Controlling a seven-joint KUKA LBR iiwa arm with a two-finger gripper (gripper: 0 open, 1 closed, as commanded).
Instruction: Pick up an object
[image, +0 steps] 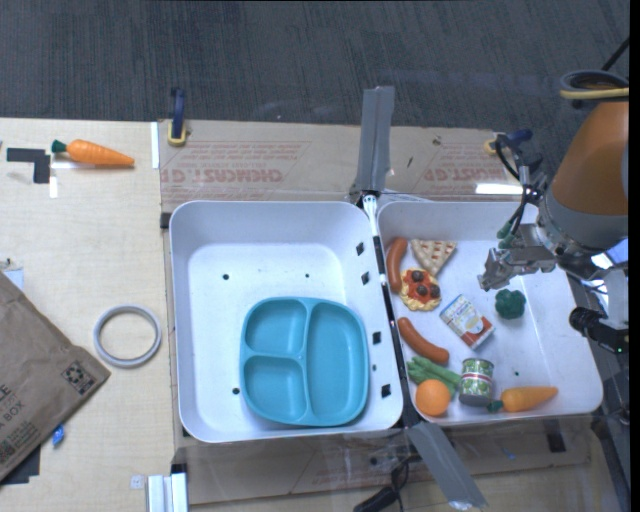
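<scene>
Nearest the camera, along the right bin's front wall, sat an orange ball w/ a green veg against it, a small can and a toy carrot. Further back lay a sausage, a little carton, a pizza slice and a red hot dog. Left bin held a blue divided plate. Gripper hung over the right bin's back-right part; whether the fingers were released or clenched, can't tell — too small and dark, and nothing showed betw. them. Likeliest target, by my guess, was the green broccoli piece: just beside the gripper, on its camera-ward side and slightly right, apart from it. It's roundish, no real long axis, so approach angle shouldn't matter much; carton lay near on its left.
</scene>
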